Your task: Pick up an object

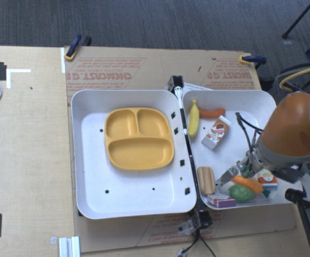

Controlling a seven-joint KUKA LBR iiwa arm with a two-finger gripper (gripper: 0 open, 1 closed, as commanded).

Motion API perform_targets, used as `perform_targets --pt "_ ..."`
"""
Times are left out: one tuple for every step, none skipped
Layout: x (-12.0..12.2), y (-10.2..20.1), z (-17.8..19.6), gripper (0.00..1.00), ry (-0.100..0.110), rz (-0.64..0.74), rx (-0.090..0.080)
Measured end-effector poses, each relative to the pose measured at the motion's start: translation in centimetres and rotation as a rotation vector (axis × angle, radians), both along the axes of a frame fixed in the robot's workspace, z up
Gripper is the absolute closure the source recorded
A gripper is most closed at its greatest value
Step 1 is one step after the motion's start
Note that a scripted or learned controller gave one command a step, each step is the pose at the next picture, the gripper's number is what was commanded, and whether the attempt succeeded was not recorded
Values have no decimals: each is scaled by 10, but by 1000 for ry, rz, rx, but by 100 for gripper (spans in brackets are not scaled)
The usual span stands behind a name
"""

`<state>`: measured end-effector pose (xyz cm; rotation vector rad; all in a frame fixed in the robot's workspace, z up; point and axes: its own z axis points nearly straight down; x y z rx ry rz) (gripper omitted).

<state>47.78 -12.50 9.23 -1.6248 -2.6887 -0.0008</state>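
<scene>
Just beside the fingers (239, 171), an orange carrot (247, 183) (stubby, tapered).

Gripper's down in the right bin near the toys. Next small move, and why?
Probably ease the gripper straight down onto the orange carrot-like toy. It sits low in the right bin, just above that toy, which lies against the green toy. Nothing shows as held, so closing comes after the descent.

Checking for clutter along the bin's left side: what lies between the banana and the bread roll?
In the camera view, only bare white bin floor lies between the banana and the bread roll.
</scene>
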Motion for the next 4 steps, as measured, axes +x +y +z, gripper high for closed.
perform_targets --pt "2 0 10 100 -3 -3 0" --pt "1 95 100 100 -2 -164 -1" --pt "26 88 242 100 -2 -321 -2" --pt "14 141 100 100 1 -416 -1"
